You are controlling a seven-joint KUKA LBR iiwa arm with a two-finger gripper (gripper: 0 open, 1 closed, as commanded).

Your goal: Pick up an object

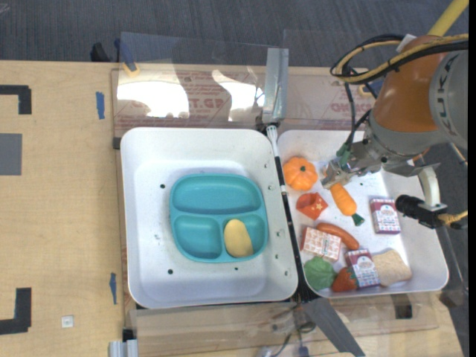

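Two shallow white plastic bins sit side by side on the tan wooden bench (52, 222). The left bin (141, 162) holds a teal three-compartment plastic tray (216, 195), and a smooth yellow potato-shaped toy (238, 238) lies in the tray's lower right compartment.

The right bin (431, 262) carries a scatter of toy food. Near its upper left corner sits a small orange toy pumpkin (300, 174) with a green stem. Below it lies a red toy pepper (312, 204). An orange toy carrot (343, 199) with a green tip lies at a slant, its upper end pointing up and left and its green tip down and right. Lower down are a red toy sausage (338, 234), a flat red and white patterned packet (321, 244), a green leafy toy vegetable (320, 272), a red toy tomato (343, 281), a small red printed carton (362, 266) and a beige bread-like block (391, 266). A second small red printed box (385, 216) lies toward the bin's right side.

The grey arm with its orange band (405, 95) reaches in from the right, and the two-finger gripper (333, 171) hangs between the pumpkin and the carrot's upper end, just beside both. No object is visibly between its fingers; whether they are spread or closed cannot be told from this angle.
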